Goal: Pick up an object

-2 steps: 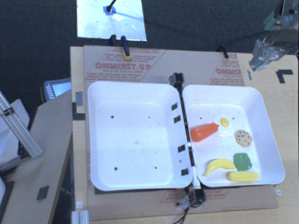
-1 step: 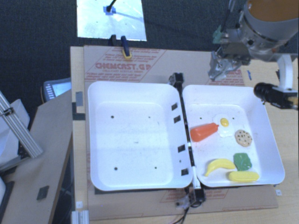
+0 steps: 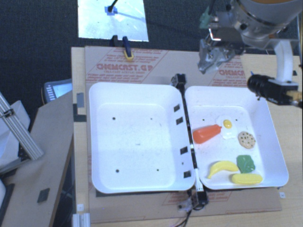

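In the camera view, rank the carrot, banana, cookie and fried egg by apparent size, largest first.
1. carrot
2. banana, close behind the carrot
3. fried egg
4. cookie

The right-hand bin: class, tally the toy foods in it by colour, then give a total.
Orange: 1, the carrot
White with a yellow yolk: 1, the fried egg
Tan: 1, the cookie
Green: 1, the green piece
Yellow: 2, the banana and the corn
Total: 6
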Controlling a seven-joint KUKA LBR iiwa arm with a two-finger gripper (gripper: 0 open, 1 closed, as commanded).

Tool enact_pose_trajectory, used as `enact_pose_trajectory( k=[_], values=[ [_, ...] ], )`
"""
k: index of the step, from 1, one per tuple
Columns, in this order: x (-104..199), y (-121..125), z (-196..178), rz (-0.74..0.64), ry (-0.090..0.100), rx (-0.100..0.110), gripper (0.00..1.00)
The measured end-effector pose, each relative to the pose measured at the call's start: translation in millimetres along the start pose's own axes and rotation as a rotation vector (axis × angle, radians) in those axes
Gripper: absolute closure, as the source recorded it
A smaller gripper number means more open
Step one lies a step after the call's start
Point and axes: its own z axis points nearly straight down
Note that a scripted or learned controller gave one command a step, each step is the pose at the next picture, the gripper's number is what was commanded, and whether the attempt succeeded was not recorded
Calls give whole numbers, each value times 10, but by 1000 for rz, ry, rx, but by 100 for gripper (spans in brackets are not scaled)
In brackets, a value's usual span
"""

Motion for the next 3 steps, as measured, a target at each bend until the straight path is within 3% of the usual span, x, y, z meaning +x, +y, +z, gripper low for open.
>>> enact_pose_trajectory(
  k=[1, 2, 3],
  values=[
    [531, -101, 787, 2, -4, 12, 100],
    [761, -4, -2, 4, 0, -2, 100],
    [751, -5, -73, 3, -1, 3, 100]
  ],
)
